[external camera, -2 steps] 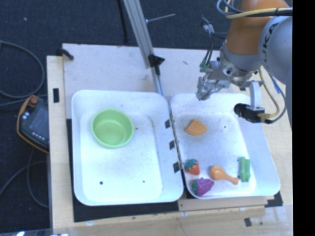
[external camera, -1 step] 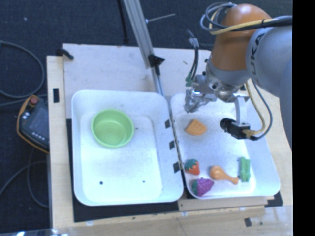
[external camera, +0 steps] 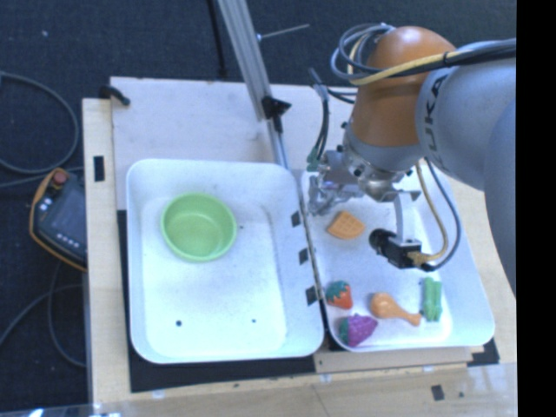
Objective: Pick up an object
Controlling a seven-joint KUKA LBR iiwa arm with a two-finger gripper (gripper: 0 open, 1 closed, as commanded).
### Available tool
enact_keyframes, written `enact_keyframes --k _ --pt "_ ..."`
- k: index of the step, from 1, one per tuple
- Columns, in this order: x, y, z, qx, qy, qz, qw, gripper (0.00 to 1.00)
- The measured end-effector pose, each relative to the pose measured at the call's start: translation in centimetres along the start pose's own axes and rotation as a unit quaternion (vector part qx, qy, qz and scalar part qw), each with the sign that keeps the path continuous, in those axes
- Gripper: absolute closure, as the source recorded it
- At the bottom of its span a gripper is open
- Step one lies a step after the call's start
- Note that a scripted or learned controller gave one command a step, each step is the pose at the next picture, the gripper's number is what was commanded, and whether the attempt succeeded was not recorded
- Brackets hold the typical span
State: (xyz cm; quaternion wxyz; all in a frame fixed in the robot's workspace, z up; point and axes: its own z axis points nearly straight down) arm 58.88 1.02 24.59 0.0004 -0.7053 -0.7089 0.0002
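Note:
My gripper (external camera: 320, 196) hangs low over the far left corner of the right bin (external camera: 469, 294), close to the wall shared by the two bins. An orange waffle-like piece (external camera: 346, 226) lies just to its right and a little nearer the front, apart from it. Along the front of the same bin lie a red strawberry (external camera: 339, 294), a purple bunch of grapes (external camera: 357, 327), an orange drumstick (external camera: 393, 307) and a green toy (external camera: 431, 299). I see nothing held in the gripper.
A light green bowl (external camera: 199, 226) sits in the far left part of the left bin (external camera: 261, 320). A slanted metal pole (external camera: 252, 68) rises behind the bins. The arm's orange band and grey body cover the right bin's far side.

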Motion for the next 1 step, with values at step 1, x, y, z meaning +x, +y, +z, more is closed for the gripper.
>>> enact_keyframes --k 1 --pt "5.32 -2.04 0.87 0.0 0.0 -0.001 1.0 1.0"
